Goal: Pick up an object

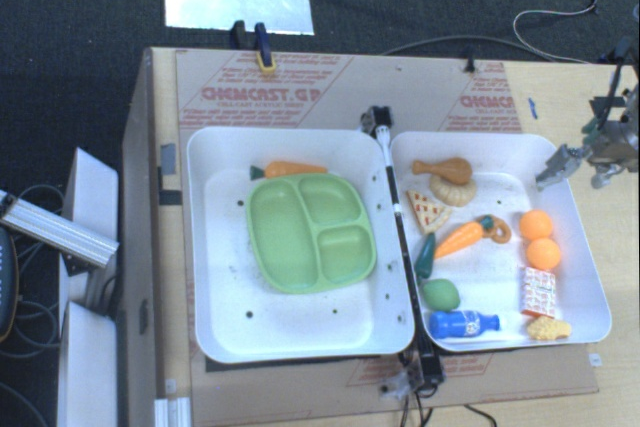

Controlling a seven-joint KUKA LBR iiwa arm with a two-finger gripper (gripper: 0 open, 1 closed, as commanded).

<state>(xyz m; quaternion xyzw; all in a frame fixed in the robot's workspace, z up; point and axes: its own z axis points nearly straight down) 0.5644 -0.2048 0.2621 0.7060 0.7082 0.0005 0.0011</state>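
The right bin [585, 245] holds several toy foods: a chicken drumstick [445, 169], a pizza slice [427, 211], a carrot [460, 238], two oranges [537, 223], a green round fruit [440, 294], a blue bottle [463, 323] and a red-and-white box [538, 292]. My gripper [580, 170] hangs above that bin's far right corner, up and to the right of the oranges. Its fingers stand apart, open, with nothing between them.
The left bin [225, 315] holds a green divided plate [310, 232] and a second carrot [290, 169] behind it. A black rail [398, 225] runs between the bins. A pretzel [497, 230] and a yellow biscuit [548, 327] also lie in the right bin.
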